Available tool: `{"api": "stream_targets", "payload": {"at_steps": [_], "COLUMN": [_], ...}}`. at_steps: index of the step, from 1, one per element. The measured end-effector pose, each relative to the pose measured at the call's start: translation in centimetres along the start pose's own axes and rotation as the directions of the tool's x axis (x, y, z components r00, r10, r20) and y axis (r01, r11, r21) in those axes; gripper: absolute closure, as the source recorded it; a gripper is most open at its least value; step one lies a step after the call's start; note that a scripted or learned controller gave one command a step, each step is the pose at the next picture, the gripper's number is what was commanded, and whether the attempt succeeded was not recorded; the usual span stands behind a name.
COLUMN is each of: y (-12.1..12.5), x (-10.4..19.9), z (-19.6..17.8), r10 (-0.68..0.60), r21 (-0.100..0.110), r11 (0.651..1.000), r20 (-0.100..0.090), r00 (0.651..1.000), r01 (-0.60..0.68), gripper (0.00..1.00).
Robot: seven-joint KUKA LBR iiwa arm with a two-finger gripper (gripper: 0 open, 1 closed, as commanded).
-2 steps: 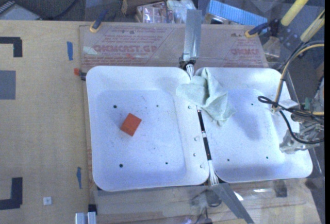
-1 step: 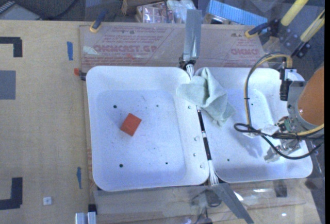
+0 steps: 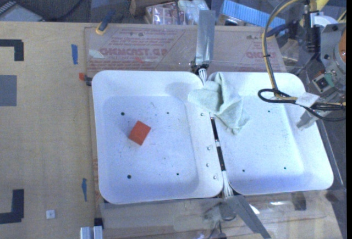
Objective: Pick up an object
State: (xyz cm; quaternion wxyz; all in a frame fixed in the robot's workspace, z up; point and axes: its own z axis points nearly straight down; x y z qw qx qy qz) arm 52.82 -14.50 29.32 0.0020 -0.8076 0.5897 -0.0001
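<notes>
- While the small orange-red cube [image 3: 139,133] sits alone in the left white bin [image 3: 110,177], task's at approach stage.
- Gripper [image 3: 306,120] is well right of cube, over right bin [image 3: 308,177]; finger state: can't tell.
- Next, I'd judge: cross past pale-green crumpled cloth [image 3: 223,105], descend on cube.

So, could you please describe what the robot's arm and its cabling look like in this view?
At the right edge, the arm is grey metal with a sliver of orange band. A yellow-and-black cable arcs over it, and a thin black cable loops over the right bin.
</notes>
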Motion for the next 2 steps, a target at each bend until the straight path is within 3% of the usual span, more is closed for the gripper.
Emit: {"api": "stream_targets", "payload": {"at_steps": [1,2], "y": [1.7,-3.1], "x": [-1.8,0.5], "z": [-9.1,-14.2], "r10": [-0.343,-0.575], "r21": [0.0,0.002], "r11": [0.939,0.818], "r20": [0.0,-0.001], "r00": [0.939,0.818], "r01": [0.343,0.575], "gripper": [1.0,1.0]}}
